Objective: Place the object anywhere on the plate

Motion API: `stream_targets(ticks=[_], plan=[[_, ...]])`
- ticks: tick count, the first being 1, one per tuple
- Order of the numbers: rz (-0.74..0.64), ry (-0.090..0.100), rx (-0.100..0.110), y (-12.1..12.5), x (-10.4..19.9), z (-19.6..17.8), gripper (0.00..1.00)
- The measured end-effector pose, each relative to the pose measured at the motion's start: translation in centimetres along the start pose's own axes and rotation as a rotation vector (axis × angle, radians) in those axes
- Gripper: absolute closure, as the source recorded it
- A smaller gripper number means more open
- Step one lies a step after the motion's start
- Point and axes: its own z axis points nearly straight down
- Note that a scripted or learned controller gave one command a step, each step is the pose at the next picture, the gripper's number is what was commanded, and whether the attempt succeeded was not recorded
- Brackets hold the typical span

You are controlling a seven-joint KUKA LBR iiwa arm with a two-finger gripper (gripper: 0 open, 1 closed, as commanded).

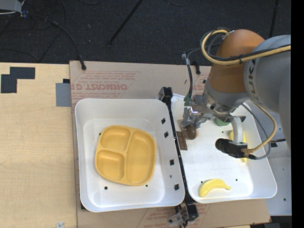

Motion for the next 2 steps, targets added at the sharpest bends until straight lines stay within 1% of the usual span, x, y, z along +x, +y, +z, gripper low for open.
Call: stream_targets(ticks=[1, 2], plan=[[-0.001, 0.000, 0.000, 0.3, 5.0, -0.1, 1.00], [0.000, -0.001, 0.000, 1.3, 9.2, 0.7, 1.00]])
